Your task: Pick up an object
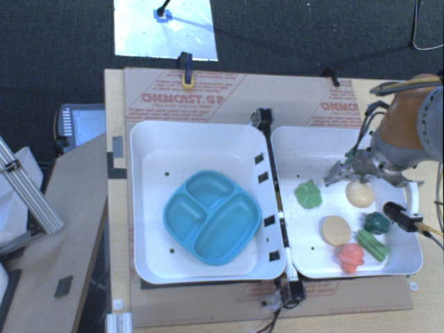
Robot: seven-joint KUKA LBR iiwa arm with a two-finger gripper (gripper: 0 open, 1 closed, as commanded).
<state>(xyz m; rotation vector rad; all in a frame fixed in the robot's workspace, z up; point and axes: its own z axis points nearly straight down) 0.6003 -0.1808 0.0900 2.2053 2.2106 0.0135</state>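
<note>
Camera view: fingers [355, 177] state unclear, over cream ball [360, 194] in right bin [416, 259].

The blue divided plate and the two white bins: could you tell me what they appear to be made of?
Blue divided plate: likely moulded plastic, smooth with a soft sheen, uniform colour, rounded compartment ridges. Left bin and right bin: probably thin formed plastic, matte white, with rounded corners and shallow walls; the view leaves this open.

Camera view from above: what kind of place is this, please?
Probably a robotics lab bench for grasping trials. Two white bins sit side by side on a board, toy food such as a green piece lies in the right one, and a robot arm reaches over it.
</note>
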